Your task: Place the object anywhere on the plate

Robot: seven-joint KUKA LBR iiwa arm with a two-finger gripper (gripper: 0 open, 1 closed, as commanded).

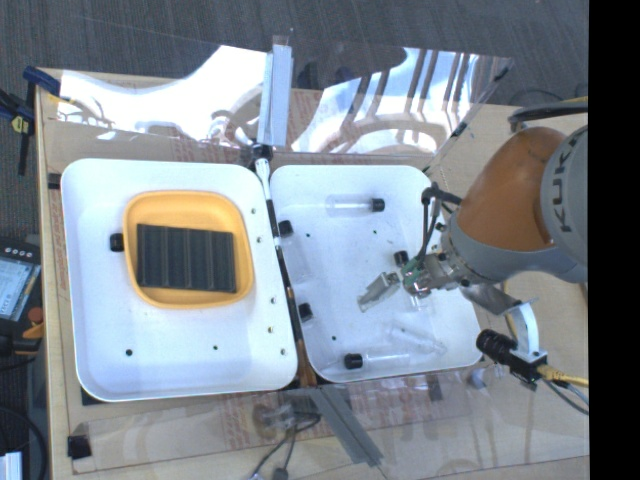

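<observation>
A yellow plate (185, 213) lies in the left bin (100, 338). A dark ribbed rectangular block (187, 258) lies flat on the plate, covering most of its middle. My gripper (380, 288) hangs over the middle of the right bin (330, 258), far to the right of the plate, pointing left and down. Nothing shows between its tips. The grey arm with its orange band (510, 203) reaches in from the right.
The right bin holds a clear tube with a black cap (355, 205) near its far wall. Another capped clear tube (385, 356) lies near its front wall, with a faint clear piece (425, 333) beside it. A raised divider (280, 268) separates the bins.
</observation>
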